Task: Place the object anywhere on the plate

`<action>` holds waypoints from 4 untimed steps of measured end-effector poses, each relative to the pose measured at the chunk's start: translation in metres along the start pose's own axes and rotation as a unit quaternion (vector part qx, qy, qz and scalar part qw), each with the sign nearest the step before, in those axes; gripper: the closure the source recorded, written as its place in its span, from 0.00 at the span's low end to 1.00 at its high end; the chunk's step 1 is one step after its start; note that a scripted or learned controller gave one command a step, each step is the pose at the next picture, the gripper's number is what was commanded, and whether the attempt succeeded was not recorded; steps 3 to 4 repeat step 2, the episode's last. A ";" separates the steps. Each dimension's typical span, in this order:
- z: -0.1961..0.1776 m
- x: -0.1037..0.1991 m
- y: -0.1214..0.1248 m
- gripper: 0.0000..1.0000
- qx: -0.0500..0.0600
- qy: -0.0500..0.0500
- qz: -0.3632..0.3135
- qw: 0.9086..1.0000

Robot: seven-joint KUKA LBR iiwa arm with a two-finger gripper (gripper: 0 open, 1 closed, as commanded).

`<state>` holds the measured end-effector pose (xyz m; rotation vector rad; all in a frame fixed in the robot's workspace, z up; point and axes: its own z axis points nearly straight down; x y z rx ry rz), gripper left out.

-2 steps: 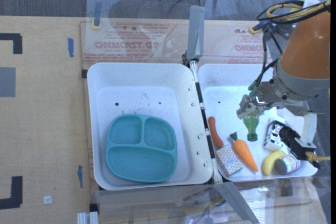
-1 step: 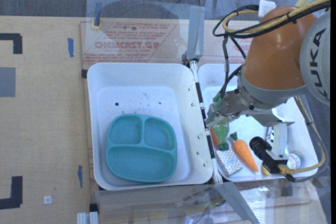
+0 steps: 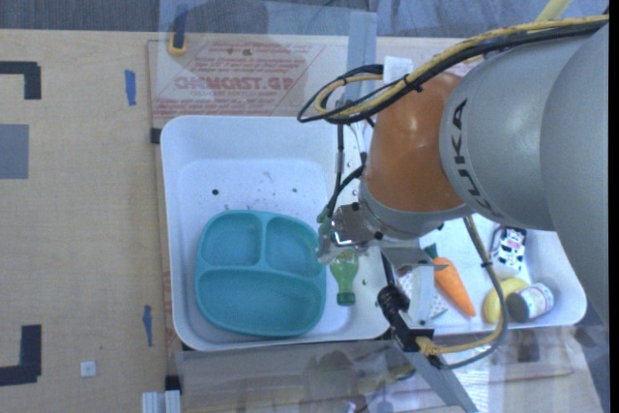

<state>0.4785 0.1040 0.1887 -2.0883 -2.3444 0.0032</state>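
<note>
Two white bins sit side by side on the bench. The left bin (image 3: 184, 150) carries a teal plate (image 3: 259, 274) with three compartments, near its front edge. The right bin (image 3: 571, 300) holds a carrot (image 3: 453, 285), a yellow piece (image 3: 495, 305), a small jar (image 3: 530, 301) and a black-and-white toy (image 3: 509, 251). The arm (image 3: 503, 131) bears letters "UKA" and hangs over the bins' shared wall. The gripper (image 3: 340, 251) points down; a green bottle (image 3: 344, 280) sits just under it by the plate's right edge, but I cannot tell whether the fingers clasp it.
</note>
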 end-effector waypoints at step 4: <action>-0.019 0.079 0.026 0.00 -0.001 0.000 -0.001 1.000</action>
